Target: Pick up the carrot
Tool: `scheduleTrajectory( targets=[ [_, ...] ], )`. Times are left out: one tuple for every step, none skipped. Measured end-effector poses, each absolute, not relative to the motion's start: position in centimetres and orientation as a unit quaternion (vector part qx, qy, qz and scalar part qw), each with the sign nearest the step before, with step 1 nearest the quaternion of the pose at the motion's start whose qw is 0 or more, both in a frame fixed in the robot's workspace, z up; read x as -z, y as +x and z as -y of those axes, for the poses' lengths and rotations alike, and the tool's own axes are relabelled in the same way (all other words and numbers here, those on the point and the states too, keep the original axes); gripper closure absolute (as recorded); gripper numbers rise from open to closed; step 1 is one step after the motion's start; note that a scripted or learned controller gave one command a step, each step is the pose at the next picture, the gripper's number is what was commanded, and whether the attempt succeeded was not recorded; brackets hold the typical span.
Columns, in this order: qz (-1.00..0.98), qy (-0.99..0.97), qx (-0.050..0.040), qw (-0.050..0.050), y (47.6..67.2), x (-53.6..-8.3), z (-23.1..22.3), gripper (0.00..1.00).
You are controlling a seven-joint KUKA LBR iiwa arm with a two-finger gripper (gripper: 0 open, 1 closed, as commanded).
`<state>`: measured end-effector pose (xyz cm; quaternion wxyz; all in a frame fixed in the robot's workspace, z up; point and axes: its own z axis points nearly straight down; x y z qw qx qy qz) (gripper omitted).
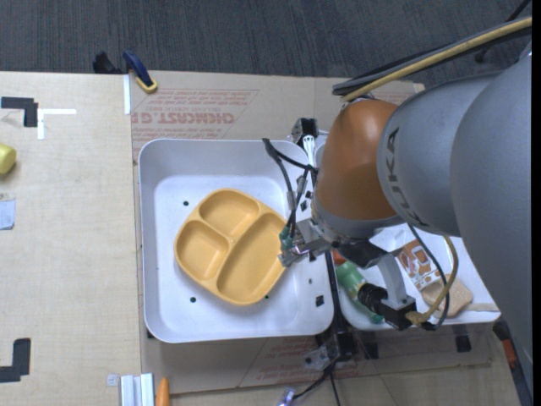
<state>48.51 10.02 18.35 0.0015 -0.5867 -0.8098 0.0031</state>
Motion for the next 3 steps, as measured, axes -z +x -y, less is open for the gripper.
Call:
scheduleTrajectory(
  targets=[
    [0.661, -0.75, -0.0035, 0.0, 47.7, -19.5, -15.5, 1.0],
    [0.523, -0.852, -0.0036, 0.0, 47.7, -22.9, -10.1, 1.0],
    [0.524, -0.852, -0.007, -0.001, 47.7, -23.7, -10.0, 1.0]
  ],
)
